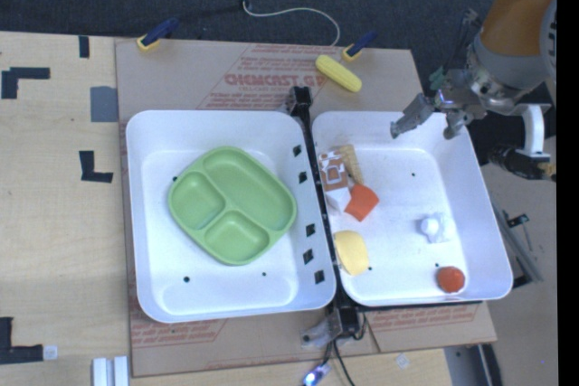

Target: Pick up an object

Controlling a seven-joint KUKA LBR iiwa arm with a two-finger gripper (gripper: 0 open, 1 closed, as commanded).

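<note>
My gripper [429, 123] hangs over the far right corner of the right bin [470, 163], its two fingers spread open with nothing between them. Below it in that bin lie an orange block [361, 202], a tan and white patterned piece [336, 167], a yellow lemon-shaped object [352, 251], a small white object [432, 228] and a red ball [450, 278]. All of them sit well to the near side of the gripper, apart from it.
The left bin [145, 194] holds a green divided plate [232, 204]. A yellow corn-like object [338, 73] lies on the cardboard behind the bins. Black clips run along the divider [308, 194] between the bins. A white cable [271, 12] loops at the back.
</note>
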